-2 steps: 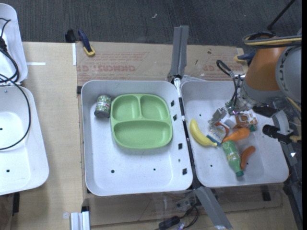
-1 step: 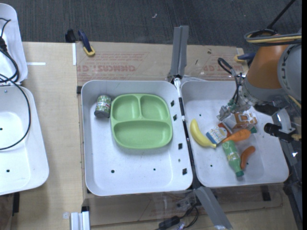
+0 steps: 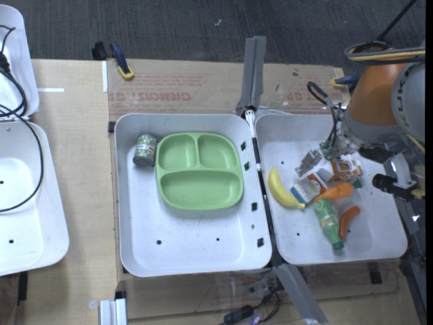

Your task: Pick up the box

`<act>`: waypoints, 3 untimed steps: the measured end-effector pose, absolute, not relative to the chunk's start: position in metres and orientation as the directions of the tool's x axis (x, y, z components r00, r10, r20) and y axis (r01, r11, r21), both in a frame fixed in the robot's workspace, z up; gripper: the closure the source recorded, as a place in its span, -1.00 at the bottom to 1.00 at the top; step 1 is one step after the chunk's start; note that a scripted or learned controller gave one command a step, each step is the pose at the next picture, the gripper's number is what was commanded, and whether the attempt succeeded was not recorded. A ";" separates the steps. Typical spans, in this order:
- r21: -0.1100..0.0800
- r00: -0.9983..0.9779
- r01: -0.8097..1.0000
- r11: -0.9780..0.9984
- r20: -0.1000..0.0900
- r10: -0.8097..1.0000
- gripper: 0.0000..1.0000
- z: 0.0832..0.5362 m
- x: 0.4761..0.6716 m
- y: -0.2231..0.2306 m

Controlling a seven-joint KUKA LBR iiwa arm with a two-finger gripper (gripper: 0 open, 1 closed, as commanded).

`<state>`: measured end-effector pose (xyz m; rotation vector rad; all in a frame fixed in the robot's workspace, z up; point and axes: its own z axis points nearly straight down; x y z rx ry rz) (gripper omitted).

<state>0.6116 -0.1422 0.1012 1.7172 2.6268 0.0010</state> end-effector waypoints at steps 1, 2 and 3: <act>-0.001 -0.439 0.899 0.439 0.000 0.899 -1.00 0.091 0.588 -0.117; -0.001 -0.522 0.853 0.522 0.000 0.853 -1.00 0.092 0.581 -0.109; 0.001 -0.579 0.815 0.579 -0.002 0.815 -1.00 0.092 0.586 -0.106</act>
